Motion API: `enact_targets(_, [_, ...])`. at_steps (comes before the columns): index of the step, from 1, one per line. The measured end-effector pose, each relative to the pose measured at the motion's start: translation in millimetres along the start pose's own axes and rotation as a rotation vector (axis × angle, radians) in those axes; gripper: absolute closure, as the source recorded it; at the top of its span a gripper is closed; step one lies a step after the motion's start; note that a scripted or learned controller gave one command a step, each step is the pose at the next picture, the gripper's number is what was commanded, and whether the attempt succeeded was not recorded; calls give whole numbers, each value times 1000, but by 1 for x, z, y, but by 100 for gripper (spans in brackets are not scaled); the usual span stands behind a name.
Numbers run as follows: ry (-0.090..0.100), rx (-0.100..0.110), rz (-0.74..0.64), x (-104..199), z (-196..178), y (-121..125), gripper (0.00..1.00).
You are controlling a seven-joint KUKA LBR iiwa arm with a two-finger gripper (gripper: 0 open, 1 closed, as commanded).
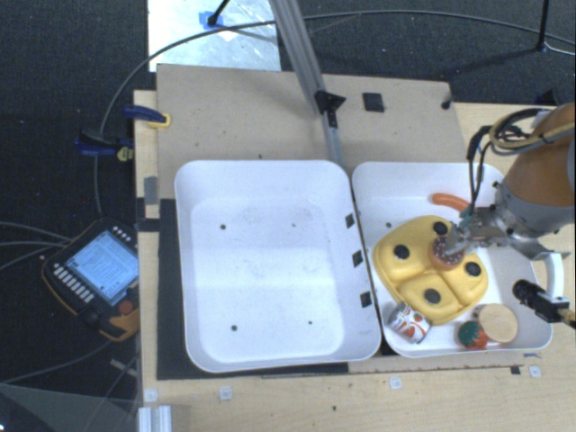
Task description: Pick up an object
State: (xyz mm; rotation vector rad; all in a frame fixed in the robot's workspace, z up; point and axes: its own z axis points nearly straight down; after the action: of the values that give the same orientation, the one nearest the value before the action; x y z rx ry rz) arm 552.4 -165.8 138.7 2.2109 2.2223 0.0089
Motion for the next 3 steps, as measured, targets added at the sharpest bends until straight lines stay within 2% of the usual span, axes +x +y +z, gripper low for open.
enact_targets(1, [-1,1,0,2,-64,4,100])
enact_targets(2, [0,4,0,2,-87,6,100])
enact_targets(3, [3,8,-5,59,-89,-9,100])
